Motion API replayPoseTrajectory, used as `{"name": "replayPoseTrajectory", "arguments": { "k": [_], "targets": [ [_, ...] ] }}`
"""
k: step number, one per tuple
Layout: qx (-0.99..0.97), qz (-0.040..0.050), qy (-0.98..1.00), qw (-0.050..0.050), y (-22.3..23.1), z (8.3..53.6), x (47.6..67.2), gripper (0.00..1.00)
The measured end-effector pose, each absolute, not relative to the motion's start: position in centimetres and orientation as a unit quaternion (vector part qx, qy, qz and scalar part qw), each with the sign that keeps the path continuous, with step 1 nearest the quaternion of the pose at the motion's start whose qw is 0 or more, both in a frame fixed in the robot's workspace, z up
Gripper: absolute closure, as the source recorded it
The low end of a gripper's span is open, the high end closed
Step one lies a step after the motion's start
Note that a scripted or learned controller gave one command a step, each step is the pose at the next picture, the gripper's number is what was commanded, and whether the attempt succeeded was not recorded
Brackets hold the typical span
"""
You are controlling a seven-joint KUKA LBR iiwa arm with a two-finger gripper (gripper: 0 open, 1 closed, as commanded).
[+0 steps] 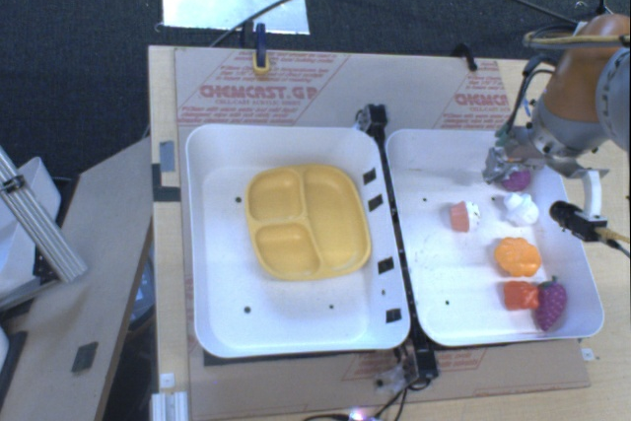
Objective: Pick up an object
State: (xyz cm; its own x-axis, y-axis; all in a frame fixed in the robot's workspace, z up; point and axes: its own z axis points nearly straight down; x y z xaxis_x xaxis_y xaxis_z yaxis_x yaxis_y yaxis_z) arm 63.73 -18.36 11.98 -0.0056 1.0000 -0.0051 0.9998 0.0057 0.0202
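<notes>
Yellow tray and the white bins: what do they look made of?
Yellow divided tray: likely molded plastic, matte to satin; one-piece rounded compartments, even color, soft sheen. White bins: likely thin formed plastic, smooth and semi-gloss; rounded corners, raised lips, faint light reflections. Neither can be confirmed by look alone.

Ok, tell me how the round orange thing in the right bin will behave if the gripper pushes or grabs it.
The orange toy fruit looks rounded and smooth, so it may roll or slip from a pinch. It seems like a small, probably light plastic piece. A push could nudge it into the red piece just below.
</notes>
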Motion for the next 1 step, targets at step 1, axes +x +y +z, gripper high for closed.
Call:
{"name": "replayPoseTrajectory", "arguments": {
  "k": [1],
  "targets": [
    [0.705,0.0020,0.709,0.003,-17.39,17.87,63.93,1.00]
  ]
}}
